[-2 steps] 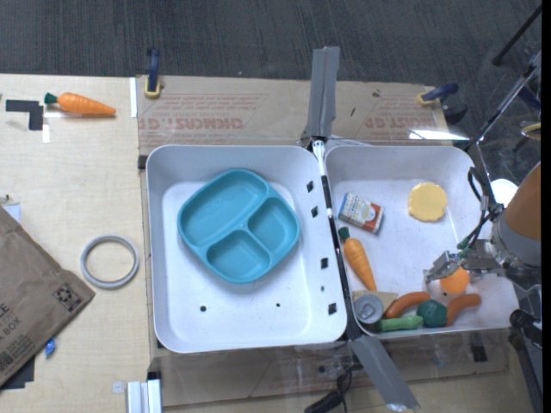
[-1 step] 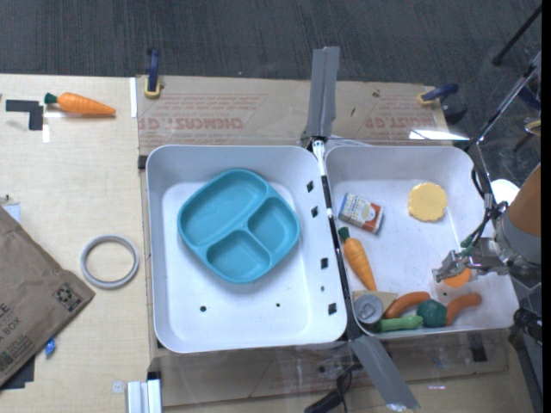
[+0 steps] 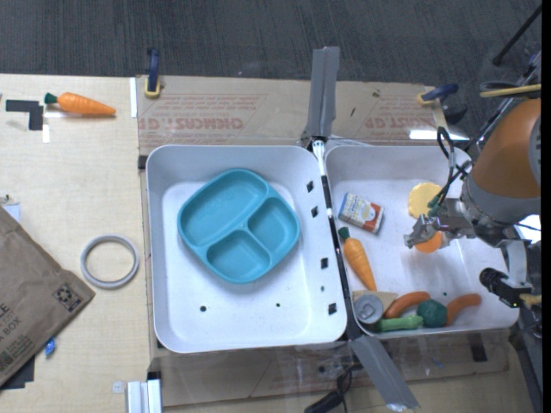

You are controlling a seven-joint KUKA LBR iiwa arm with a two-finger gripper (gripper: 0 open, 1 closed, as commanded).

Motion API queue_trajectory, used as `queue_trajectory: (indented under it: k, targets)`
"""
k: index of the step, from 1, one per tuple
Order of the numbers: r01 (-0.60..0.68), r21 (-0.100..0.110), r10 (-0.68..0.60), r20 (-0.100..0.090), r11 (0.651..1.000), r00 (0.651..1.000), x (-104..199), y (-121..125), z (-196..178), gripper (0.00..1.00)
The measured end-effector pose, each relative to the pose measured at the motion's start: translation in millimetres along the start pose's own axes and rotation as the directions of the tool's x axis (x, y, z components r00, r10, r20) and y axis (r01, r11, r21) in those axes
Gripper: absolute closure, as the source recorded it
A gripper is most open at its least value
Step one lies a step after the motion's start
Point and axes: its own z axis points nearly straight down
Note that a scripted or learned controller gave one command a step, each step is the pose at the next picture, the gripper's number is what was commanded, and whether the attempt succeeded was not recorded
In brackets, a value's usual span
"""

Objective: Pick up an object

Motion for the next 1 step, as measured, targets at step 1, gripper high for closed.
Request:
queue_trajectory:
  k: [1]
  targets:
    - [-0.015,0.000,0.015,0.001,1.000,1.000,58.7,39.6,-75.5,1.00]
